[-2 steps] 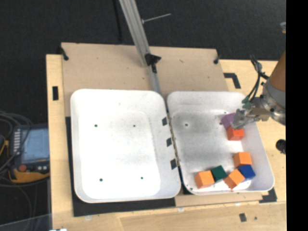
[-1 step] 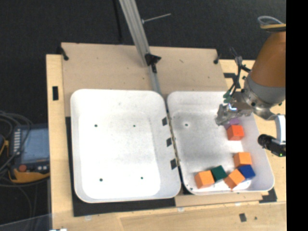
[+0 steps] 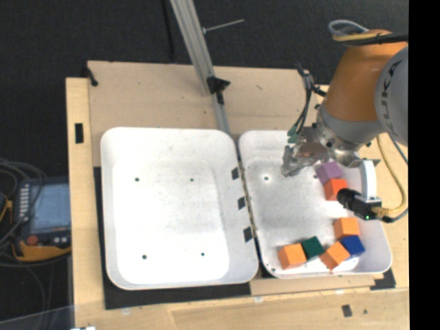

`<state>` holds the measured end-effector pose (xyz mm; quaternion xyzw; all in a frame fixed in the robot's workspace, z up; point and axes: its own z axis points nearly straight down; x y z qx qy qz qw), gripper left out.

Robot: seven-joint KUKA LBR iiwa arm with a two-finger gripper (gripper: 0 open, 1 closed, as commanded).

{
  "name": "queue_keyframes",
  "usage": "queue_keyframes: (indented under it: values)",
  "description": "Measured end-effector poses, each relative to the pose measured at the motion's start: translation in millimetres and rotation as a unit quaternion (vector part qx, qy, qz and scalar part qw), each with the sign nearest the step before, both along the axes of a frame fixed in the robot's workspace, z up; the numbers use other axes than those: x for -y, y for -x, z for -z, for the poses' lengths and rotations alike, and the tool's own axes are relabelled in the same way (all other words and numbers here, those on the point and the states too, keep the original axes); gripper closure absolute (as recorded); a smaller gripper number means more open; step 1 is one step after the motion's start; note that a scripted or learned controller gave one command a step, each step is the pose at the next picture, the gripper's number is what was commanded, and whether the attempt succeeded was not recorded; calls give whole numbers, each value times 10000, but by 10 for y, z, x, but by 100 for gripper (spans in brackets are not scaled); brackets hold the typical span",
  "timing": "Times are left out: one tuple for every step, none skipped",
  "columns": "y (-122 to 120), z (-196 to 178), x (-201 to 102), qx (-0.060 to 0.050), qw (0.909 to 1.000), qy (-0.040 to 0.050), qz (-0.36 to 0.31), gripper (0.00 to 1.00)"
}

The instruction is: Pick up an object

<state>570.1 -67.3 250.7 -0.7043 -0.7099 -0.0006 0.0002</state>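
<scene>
My gripper [image 3: 294,162] hangs over the upper middle of the right bin [image 3: 275,208], below the grey and orange wrist. Nothing shows beneath it but bare bin floor. Just to its right lie a purple block [image 3: 328,171] and an orange-red block [image 3: 335,187]. Along the bin's front edge sit an orange block [image 3: 292,255], a dark green block [image 3: 313,246], another orange block [image 3: 337,254], a blue block [image 3: 351,245] and an orange block [image 3: 346,227].
The left bin [image 3: 168,205] lies beside the right one, joined by black clips [image 3: 242,201]. A slanted metal rail [image 3: 199,53] crosses the back. A black cable connector [image 3: 359,205] hangs near the right bin's edge.
</scene>
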Motion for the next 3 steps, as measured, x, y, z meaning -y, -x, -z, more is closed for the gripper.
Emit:
queue_keyframes:
  values:
    - [-147,126,-483,3,10000,10,8,100]
    - [-306,68,-913,6,10000,-4,1,100]
    - [-615,110,-1311,10,10000,0,4,100]
